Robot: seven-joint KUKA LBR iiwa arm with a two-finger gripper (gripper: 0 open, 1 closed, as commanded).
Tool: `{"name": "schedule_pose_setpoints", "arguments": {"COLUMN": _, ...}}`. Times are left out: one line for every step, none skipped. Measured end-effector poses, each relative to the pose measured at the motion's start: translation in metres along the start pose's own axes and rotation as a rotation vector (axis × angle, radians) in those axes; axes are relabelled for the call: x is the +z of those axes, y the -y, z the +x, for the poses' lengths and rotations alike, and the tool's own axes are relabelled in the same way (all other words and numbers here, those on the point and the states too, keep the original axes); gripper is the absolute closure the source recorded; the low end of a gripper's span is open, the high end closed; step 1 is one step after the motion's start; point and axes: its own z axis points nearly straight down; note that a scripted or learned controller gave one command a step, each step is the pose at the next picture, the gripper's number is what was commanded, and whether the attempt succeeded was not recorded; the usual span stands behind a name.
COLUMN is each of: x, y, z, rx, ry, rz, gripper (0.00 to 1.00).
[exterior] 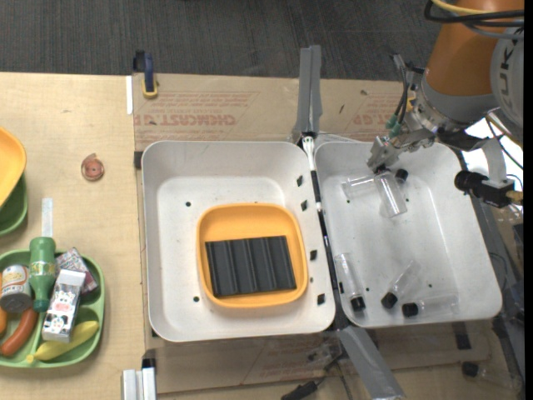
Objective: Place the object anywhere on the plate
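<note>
A clear plastic tube (388, 197) lies in the right bin (466, 302), touching a second tube beside it, black-capped ones nearer the front. Just above hangs the gripper (385, 163); whether its fingers are spread I cannot tell. Best descend squarely across the tube's middle, since it looks slick, then carry to the orange plate (250, 215) with its dark ribbed block in the left bin (166, 307).

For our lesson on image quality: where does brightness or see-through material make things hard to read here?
Camera view: the right bin is brightly lit, so its clear tubes nearly vanish against the white; the orange plate and its dark block read crisply.
</note>
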Motion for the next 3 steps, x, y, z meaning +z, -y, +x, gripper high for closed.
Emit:
{"name": "schedule_pose_setpoints", "arguments": {"x": -0.009, "y": -0.003, "z": 0.003, "rx": -0.243, "ry": -0.001, "rz": -0.001, "gripper": 1.00}}
{"name": "schedule_pose_setpoints", "arguments": {"x": -0.016, "y": -0.024, "z": -0.057, "rx": -0.428, "ry": 0.001, "rz": -0.002, "gripper": 1.00}}
{"name": "schedule_pose_setpoints", "arguments": {"x": -0.042, "y": -0.009, "z": -0.086, "rx": -0.673, "ry": 0.001, "rz": -0.004, "gripper": 1.00}}
